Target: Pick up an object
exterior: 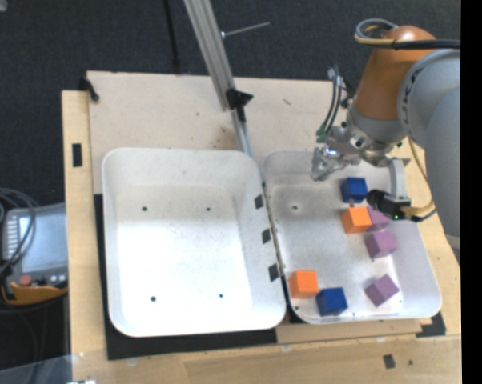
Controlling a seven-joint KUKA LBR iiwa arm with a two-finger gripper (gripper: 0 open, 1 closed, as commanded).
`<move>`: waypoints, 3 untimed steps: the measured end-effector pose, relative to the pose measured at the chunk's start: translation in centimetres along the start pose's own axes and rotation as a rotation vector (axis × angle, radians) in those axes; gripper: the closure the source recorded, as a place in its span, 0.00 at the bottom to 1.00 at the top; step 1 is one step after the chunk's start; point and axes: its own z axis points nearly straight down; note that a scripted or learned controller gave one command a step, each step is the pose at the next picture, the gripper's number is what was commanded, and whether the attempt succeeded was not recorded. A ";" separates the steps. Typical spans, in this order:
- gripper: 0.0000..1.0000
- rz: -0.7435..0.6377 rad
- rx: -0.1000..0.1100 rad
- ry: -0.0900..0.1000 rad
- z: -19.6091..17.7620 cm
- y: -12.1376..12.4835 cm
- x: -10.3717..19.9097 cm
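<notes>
Gripper (327,165) over the upper part of the right bin (305,184), upper right of frame; spread of the claw impossible to tell, nothing seen between it. Nearest: blue cube (354,188) just right, apart; orange cube (355,219) below that. Left bin (125,174) alongside.

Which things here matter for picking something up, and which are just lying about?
For the job:
gripper
right bin
two blue blocks
two orange blocks
purple blocks

Lying about:
left bin
metal pole
grey box left of the bench
</notes>
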 end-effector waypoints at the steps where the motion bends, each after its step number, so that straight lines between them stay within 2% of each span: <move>1: 1.00 -0.005 -0.001 0.000 -6.3 0.1 0.5; 2: 1.00 -0.005 0.001 0.001 -10.6 0.3 0.4; 3: 1.00 -0.007 0.008 0.002 -9.0 -0.1 4.9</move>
